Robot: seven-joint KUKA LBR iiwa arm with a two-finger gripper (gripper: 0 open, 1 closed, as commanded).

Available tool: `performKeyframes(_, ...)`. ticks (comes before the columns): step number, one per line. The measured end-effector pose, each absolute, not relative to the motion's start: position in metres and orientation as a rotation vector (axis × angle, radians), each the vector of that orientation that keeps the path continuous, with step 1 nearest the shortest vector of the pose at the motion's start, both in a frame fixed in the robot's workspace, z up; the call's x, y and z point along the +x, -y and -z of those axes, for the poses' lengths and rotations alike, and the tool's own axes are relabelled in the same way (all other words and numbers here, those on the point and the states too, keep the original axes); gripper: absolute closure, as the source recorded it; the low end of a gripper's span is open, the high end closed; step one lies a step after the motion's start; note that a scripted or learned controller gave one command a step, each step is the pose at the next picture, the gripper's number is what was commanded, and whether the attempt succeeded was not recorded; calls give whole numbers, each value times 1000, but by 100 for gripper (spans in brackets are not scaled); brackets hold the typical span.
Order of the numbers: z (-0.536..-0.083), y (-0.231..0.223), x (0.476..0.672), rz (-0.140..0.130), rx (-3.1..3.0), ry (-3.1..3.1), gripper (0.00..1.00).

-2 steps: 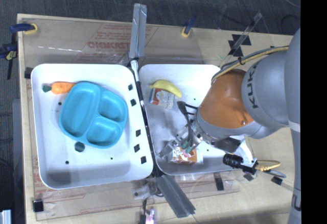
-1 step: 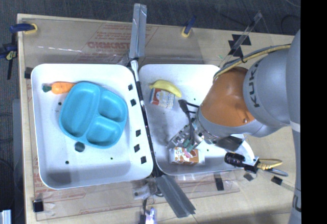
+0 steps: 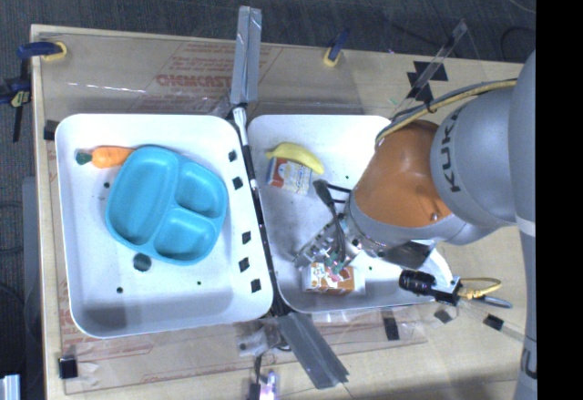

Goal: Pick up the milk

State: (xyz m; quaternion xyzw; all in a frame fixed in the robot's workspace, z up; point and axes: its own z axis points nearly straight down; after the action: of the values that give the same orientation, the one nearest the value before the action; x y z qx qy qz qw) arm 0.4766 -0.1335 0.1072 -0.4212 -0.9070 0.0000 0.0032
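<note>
Jaws' state I cannot tell: the gripper [image 3: 326, 254] sits low just above 1 carton [image 3: 330, 280]; the other carton [image 3: 288, 175] lies by the banana [image 3: 296, 155]. Next: confirm which is milk.

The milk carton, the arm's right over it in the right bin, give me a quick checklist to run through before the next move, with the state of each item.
1. Gripper is above the carton at the right bin's near edge: ok.
2. Carton held between the fingers: cannot tell, the wrist hides the contact.
3. Carton lying flat and clear of the bin wall: not ok, it sits against the near wall.
4. The other small carton and the banana lie apart from the gripper: ok.
5. Left bin items, blue divided plate and carrot, are out of the path: ok.
</note>
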Motion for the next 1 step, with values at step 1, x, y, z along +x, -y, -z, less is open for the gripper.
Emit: performKeyframes(1, -107, 133, 477, 0, -1319, 2844, 0)
